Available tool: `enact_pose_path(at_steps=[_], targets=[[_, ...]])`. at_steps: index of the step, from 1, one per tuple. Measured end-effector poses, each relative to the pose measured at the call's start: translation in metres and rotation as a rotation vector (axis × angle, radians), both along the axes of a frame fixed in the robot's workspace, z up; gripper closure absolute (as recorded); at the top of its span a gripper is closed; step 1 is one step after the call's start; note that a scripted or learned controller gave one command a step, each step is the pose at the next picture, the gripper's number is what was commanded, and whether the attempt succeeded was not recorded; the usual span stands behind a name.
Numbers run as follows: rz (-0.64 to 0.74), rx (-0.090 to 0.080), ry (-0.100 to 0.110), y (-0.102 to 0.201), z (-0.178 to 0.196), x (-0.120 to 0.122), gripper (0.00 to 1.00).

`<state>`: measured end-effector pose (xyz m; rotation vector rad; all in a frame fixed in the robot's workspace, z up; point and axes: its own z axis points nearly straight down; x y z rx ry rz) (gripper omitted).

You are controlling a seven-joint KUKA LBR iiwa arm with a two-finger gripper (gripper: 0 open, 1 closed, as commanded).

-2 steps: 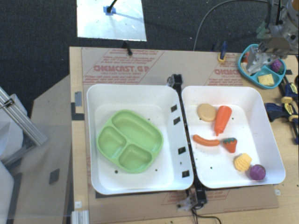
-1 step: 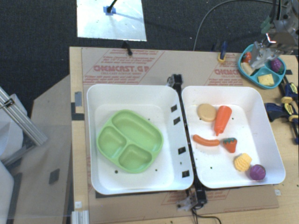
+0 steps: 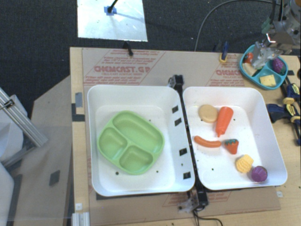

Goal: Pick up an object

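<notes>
Right bin (image 3: 263, 126): glossy tapered carrot (image 3: 224, 120), round tan bun (image 3: 207, 113).

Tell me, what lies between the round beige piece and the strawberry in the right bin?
In the camera view, the hot dog lies between the beige piece and the strawberry.

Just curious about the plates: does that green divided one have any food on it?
Empty. All three compartments of the green plate show bare green; the toy foods lie in the right bin.

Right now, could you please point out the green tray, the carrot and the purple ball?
green tray (image 3: 130, 142): camera view, centre divider.
carrot (image 3: 224, 120): camera view, mid body.
purple ball (image 3: 258, 173): camera view, top surface.
</notes>
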<state>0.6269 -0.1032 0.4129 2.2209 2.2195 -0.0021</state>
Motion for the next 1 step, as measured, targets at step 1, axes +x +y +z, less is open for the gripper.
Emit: enact_pose_path(at_steps=[1], targets=[[0.008,-0.001,-0.007,0.0019,0.0148,-0.0002,1.0]])
